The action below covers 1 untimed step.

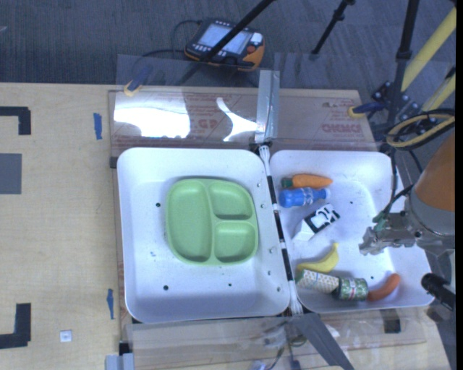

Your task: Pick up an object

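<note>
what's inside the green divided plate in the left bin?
The green divided plate shows three bare compartments, nothing on it. The white left bin floor beneath it is covered.

Probably a robotics lab: white bins (145,289) on a taped bench (51,217), tripod legs (336,22), loose cables (416,130).

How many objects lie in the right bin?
6, all in the right bin: carrot and blue bottle at the far left, black-and-white card mid-left, banana, can and sausage along the near edge. The arm may hide more.
</note>
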Tool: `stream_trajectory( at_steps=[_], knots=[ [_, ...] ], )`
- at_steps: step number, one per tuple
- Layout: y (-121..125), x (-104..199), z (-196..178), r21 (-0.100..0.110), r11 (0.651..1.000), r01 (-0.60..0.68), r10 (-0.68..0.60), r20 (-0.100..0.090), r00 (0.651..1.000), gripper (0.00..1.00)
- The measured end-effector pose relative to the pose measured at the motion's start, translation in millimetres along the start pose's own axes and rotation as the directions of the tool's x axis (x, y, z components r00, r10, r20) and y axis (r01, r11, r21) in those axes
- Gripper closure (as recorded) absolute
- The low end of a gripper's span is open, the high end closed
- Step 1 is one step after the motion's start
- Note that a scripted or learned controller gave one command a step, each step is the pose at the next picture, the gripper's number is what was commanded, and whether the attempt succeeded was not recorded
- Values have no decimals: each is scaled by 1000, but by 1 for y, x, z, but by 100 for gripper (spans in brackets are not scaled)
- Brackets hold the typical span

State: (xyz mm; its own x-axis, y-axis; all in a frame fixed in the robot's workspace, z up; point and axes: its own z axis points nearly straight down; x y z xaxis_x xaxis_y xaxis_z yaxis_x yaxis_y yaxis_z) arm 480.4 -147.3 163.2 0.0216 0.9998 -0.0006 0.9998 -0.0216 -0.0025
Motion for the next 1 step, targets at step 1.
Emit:
stream_trajectory(
  at_steps=[1],
  knots=[
    [51, -34, 24, -4, 885, 465, -465, 3, 885, 100]
  ],
)
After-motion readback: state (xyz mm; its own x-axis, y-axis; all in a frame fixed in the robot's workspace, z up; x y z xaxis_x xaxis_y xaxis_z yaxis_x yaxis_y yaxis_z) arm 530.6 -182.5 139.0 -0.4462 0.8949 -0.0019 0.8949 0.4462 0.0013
